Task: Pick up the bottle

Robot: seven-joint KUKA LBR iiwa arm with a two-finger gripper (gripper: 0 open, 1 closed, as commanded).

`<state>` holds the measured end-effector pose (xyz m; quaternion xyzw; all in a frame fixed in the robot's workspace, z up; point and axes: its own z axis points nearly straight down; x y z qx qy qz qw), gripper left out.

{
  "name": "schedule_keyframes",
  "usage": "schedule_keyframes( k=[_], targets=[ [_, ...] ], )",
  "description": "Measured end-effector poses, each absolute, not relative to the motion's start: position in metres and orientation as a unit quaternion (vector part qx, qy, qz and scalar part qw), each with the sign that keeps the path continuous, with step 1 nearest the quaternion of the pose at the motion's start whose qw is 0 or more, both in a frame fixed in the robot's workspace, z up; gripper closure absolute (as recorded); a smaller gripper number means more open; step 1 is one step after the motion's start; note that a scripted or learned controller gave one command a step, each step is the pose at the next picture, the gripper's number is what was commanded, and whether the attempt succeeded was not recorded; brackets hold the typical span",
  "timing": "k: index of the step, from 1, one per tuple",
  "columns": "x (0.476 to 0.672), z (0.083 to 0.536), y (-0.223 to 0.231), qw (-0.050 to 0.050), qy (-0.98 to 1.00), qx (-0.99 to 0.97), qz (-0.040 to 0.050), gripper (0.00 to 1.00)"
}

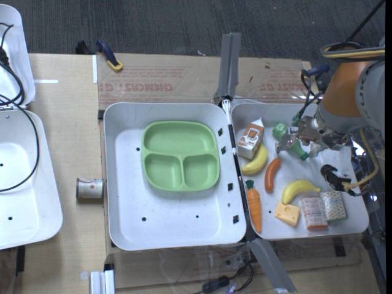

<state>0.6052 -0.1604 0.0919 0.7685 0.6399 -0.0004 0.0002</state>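
Green bottle lies in the right bin, upper middle, just right of the carton and above the sausage. Gripper is down right on it; can't tell if the fingers are closed or wide, so no confirmed grasp. Lift not yet done. Bottle seems to lie on its side, long axis running upper-left to lower-right, though partly hidden.

Grey arm, orange wrist band (black cables trailing alongside)
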Motion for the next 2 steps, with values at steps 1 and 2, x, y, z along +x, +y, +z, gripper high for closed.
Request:
schedule_keyframes(
  k=[1,2],
  targets=[
    [0.605,0.101,-0.162,-0.001,0.639,0.769,-0.0011,1.00],
    [0.598,0.245,-0.098,0.000,0.588,0.809,-0.0016,1.00]
  ],
)
